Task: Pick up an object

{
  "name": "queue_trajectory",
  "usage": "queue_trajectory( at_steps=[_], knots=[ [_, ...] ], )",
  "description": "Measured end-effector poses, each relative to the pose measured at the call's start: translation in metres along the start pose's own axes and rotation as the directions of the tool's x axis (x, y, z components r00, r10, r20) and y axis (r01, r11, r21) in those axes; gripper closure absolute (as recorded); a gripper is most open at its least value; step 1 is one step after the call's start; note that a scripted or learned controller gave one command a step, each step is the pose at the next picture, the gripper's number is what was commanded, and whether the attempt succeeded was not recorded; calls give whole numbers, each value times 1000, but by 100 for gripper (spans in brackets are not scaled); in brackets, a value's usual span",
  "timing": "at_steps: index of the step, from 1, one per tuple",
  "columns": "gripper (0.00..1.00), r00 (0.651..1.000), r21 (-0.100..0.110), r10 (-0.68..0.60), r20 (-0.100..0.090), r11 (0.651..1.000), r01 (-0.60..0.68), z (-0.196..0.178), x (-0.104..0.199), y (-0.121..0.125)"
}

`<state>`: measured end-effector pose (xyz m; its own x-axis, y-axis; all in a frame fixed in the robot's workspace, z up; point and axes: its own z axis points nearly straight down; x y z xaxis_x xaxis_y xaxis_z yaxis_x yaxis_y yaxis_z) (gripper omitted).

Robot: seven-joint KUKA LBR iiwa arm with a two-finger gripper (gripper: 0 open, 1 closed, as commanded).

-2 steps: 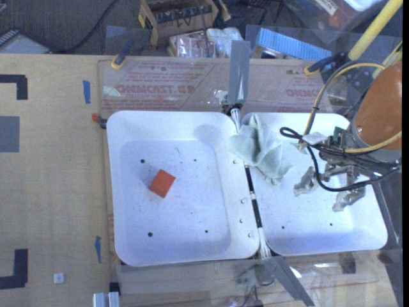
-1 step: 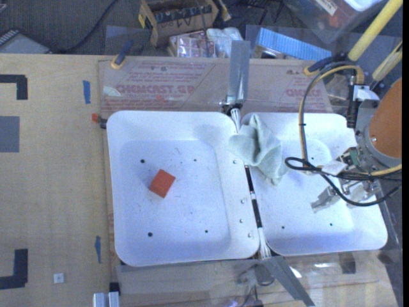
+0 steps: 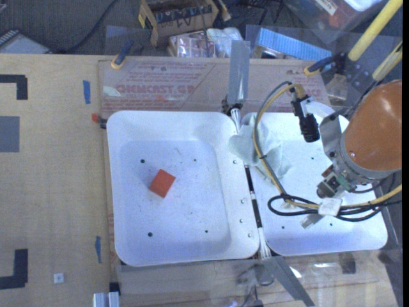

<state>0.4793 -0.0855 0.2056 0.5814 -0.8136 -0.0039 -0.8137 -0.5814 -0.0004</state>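
Observation:
A small orange-red block (image 3: 162,183) lies tilted on the floor of the left bin (image 3: 121,139), left of its middle. My gripper (image 3: 324,202) hangs over the right bin (image 3: 358,235), below the arm's orange band (image 3: 382,130), far to the right of the block. Wrist housing and cables cover it from this angle. Nothing can be seen held in it. A crumpled pale cloth-like thing (image 3: 259,147) lies at the right bin's upper left, by the divider.
Yellow and black cables (image 3: 281,200) loop from the wrist across the right bin. A grey metal post (image 3: 238,75) rises behind the bins' shared edge. Boxes and clutter sit beyond the back of the bench. Bare wooden bench (image 3: 51,171) stretches to the left.

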Motion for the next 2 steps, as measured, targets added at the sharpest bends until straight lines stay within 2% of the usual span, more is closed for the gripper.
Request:
queue_trajectory(
  at_steps=[1,2],
  knots=[
    [0,1000,0,0,0,1000,0,0,0,0],
    [0,996,7,84,-9,996,-84,117,35,21]
  ],
)
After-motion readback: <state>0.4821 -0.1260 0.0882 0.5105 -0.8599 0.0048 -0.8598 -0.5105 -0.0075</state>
